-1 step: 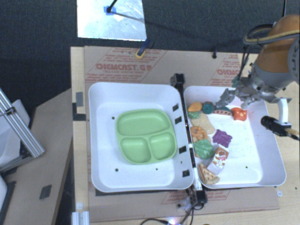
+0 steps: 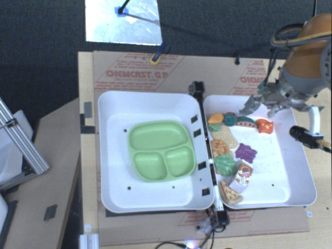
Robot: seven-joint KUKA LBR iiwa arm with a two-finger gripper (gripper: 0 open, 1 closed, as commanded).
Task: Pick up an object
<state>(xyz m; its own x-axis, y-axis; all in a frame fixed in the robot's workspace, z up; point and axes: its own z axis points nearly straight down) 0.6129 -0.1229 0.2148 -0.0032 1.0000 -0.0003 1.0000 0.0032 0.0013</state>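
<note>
Gripper [image 2: 251, 105], whose state you cannot tell, hangs just over the watermelon-slice toy [image 2: 245, 121], likely light, stiff, slippery plastic; pinch across its narrow width.

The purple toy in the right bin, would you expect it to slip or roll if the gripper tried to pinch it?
The purple toy looks flat and lobed, so it probably won't roll. Its low profile may make a pinch slip off. It lies apart from the green toy, so a nudge would likely just slide it.

Claw [image 2: 252, 106] above toy-strewn right bin [image 2: 290, 185]
</note>
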